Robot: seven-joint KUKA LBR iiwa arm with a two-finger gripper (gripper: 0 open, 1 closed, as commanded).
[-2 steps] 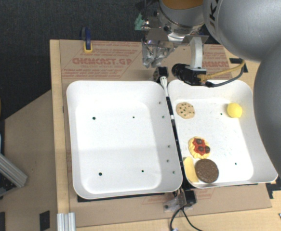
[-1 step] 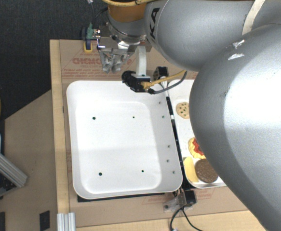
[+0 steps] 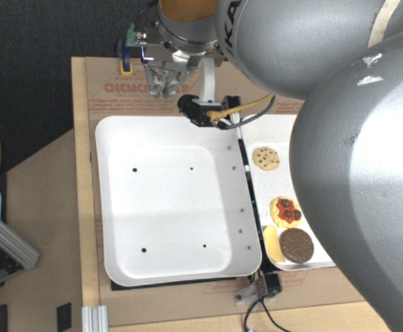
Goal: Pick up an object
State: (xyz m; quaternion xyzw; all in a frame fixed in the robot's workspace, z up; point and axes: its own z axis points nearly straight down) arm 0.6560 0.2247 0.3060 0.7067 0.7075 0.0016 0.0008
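You see two shallow white bins side by side on the bench point(image 3: 83, 185). The left bin point(image 3: 118, 144) sits below the claw in the camera view, and its floor shows a few small dark dots. The right bin point(image 3: 256, 185) lies below and to the right of the claw, partly under the grey arm point(image 3: 325, 47). In it you find a pale cookie with dark chips point(image 3: 265, 159), nearest the claw. Farther from the claw comes a round yellow piece with red topping point(image 3: 285, 211). Farthest is a dark brown round cookie point(image 3: 296, 245), which rests against a yellow item point(image 3: 272, 243).

The claw point(image 3: 165, 85) hangs beyond the far rim of the left bin, over the brown board. Its metal fingers point(image 3: 158, 83) point downward and close together. You cannot tell whether they are clenched or released, and nothing visible sits between them. Every object in the right bin lies well apart from the claw.

Just left of the claw, red print on the board reads partly as "CHEMC"; the rest is hidden.
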